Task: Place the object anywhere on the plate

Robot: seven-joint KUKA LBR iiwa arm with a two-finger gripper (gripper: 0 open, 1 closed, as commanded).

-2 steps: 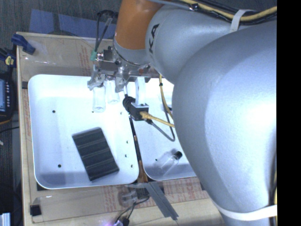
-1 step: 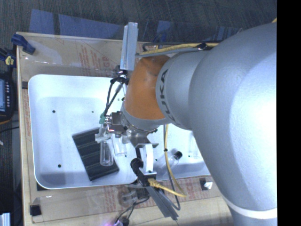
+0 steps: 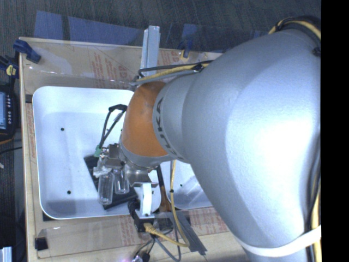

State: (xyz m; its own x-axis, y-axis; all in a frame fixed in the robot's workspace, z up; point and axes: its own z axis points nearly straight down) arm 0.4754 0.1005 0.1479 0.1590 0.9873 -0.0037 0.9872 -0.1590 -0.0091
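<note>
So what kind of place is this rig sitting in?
Likely a robotics lab or test cell: a grey arm reaches over a white bin on a taped bench, with loose cables at the edge.

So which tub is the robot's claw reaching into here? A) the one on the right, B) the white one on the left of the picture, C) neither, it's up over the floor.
B: the gripper hangs low over a dark flat object inside the left bin.

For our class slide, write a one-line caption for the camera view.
Grey arm lowers its claw over a dark flat object in the left white bin.
</note>
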